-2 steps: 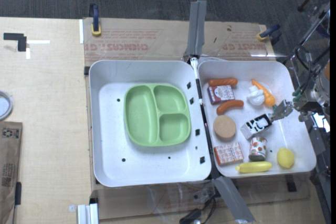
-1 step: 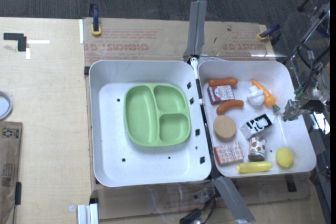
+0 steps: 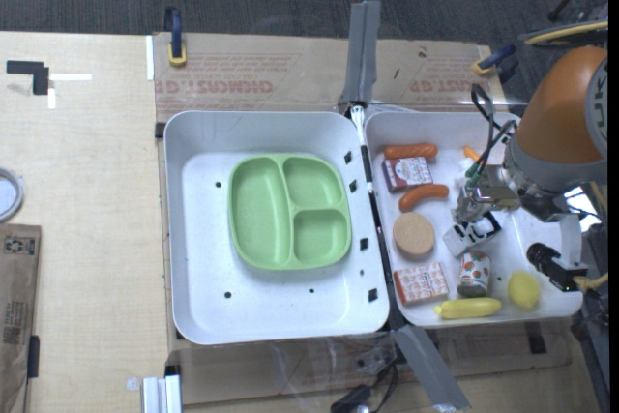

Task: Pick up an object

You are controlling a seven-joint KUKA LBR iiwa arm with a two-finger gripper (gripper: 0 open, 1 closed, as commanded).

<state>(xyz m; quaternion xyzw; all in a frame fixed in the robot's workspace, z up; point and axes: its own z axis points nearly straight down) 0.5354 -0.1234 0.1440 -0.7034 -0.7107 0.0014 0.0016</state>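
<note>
Our end effector (image 3: 474, 220) hangs over the middle of the right bin (image 3: 551, 309); we cannot tell its state from this slant. Just below it in the view stands a small can (image 3: 473, 274), the nearest thing to pick, upright and near the box (image 3: 422, 283) and the banana (image 3: 468, 308). We judge a short drop toward the near rim suffices.

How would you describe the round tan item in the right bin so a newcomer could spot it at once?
Start at the right bin, the one the arm reaches into. Near its left wall, about halfway down, lies the tan disc, just below a sausage and above a red-and-white packet. It is the only flat, round, plain tan piece among its neighbours.
</note>
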